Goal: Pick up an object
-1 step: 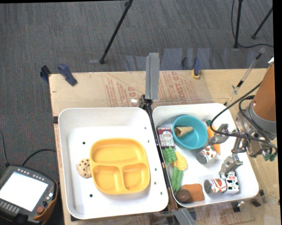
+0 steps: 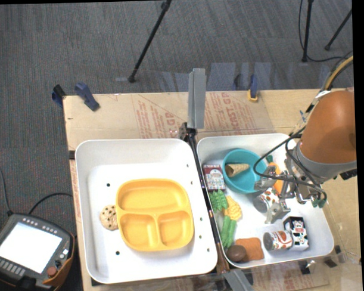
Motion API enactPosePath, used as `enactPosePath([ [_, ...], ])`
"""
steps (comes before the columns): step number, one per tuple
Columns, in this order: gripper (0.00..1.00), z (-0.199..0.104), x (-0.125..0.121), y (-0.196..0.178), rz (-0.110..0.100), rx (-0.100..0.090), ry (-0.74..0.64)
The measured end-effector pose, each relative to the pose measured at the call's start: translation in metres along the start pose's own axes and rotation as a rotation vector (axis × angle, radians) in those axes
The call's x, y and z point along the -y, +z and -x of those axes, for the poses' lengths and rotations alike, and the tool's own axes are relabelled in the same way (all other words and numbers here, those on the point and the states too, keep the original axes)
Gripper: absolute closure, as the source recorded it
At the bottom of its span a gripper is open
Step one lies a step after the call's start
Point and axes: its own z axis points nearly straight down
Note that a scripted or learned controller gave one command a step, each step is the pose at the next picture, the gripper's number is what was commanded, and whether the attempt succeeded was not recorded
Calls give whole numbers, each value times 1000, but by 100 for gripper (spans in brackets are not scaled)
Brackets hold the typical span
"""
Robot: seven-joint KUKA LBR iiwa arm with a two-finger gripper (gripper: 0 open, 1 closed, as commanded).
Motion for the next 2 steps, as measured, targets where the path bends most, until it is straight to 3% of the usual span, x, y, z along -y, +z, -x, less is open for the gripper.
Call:
enactPosePath([
  [1, 0, 41, 18, 75, -2, 11, 13],
  [2, 0, 7, -48, 75, -3, 11, -127],
])
